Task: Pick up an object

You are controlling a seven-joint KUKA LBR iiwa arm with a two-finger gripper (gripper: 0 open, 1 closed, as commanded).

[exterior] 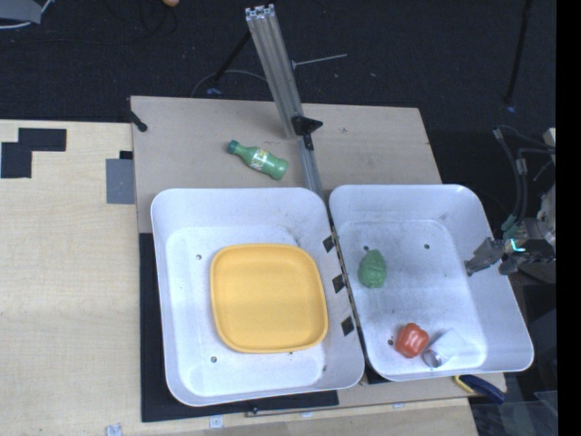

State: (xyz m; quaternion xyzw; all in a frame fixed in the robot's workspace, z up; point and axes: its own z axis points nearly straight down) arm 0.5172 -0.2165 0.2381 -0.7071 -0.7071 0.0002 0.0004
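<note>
Two white bins sit on the tabletop [381, 143]. Left bin [177, 243]: yellow plate [269, 298]. Right bin [472, 234]: green object [372, 269] left of centre, red object [411, 340] at 6 o'clock. End effector [486, 260] at bin's 3 o'clock rim; grip state cannot be told. Green bottle [259, 160] lies outside, at 12 o'clock.

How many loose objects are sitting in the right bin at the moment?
3: a green object near the right bin's left wall, a red object at its near side, and a small grey piece touching the red one.
</note>
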